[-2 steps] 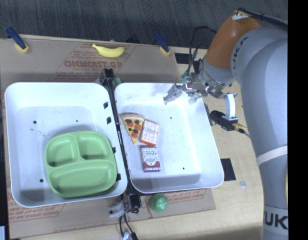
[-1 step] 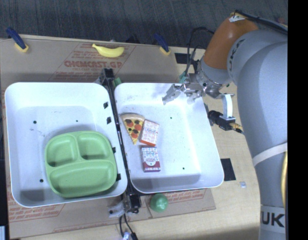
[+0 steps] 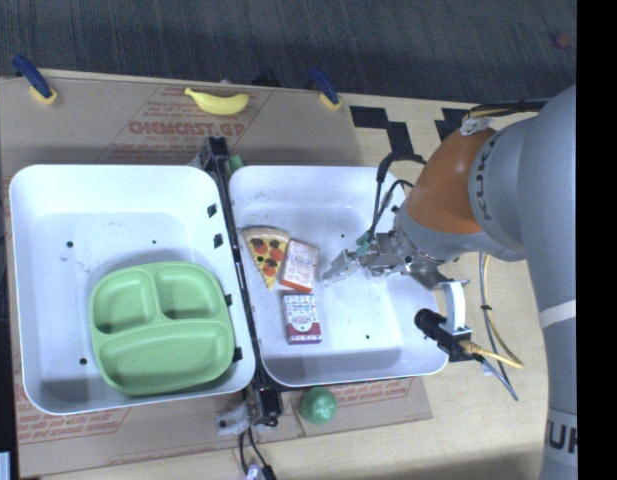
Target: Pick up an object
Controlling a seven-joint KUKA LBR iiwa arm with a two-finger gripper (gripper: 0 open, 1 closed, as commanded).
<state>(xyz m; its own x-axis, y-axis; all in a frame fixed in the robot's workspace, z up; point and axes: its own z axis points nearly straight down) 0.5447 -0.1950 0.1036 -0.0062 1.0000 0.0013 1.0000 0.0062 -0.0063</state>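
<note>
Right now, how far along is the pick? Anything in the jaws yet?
Done: the grey arm has reached into the right white bin; its gripper sits low over the bin floor. In hand: nothing visibly held; whether the jaws are open or shut cannot be told. Left: the whole grasp and lift. The pizza-slice toy, pale packet and red-and-white packet all lie flat, just left of the gripper.

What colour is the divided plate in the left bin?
Light green; the divided plastic plate shows plainly in the camera view.

The end effector [image 3: 340, 265] hovers in the right bin [image 3: 388, 356] beside a pizza slice [image 3: 267, 252] and two packets [image 3: 300, 293].
</note>
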